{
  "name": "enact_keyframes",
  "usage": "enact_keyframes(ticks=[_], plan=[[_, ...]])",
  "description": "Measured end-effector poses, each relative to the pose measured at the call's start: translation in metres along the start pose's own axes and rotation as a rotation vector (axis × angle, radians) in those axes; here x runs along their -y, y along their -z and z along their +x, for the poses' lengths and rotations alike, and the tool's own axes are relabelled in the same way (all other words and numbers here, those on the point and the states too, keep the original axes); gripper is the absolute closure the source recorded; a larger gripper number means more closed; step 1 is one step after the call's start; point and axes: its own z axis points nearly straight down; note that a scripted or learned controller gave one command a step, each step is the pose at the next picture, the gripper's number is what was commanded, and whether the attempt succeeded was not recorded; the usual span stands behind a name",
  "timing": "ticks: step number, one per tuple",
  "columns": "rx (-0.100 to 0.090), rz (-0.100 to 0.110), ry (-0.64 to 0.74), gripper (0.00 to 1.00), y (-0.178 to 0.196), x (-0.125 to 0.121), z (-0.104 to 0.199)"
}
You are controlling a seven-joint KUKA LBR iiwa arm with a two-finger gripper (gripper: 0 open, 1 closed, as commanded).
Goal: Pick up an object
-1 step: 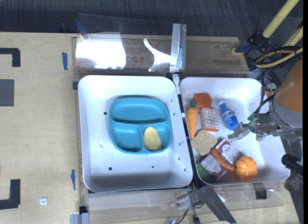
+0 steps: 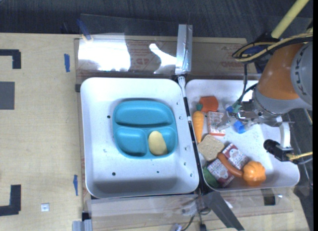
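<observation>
- Right bin (image 2: 288, 175) holds a carrot (image 2: 198, 124), bread slice (image 2: 210, 147), sausage (image 2: 229, 165) and small pumpkin (image 2: 254, 172), crowded together.
- Jaws (image 2: 237, 118) hang at the pile's two o'clock; their opening cannot be told.
- Left bin's (image 2: 94, 125) blue tray (image 2: 141, 118) carries a yellow egg-shaped piece (image 2: 157, 143).

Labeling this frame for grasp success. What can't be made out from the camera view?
- Hand: sits low over the right bin; too small and cluttered to tell what lies at its fingertips.
- Green item: mostly covered by the red packet and the bin divider.
- Arm: cut off by the right edge.
- Packet labels: too small to read.
</observation>
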Motion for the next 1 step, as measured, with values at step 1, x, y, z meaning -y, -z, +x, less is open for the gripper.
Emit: enact_keyframes(ticks=[1], plan=[[0.001, -0.007, -0.003, 1.00, 0.0114, -0.0021, -0.0014]])
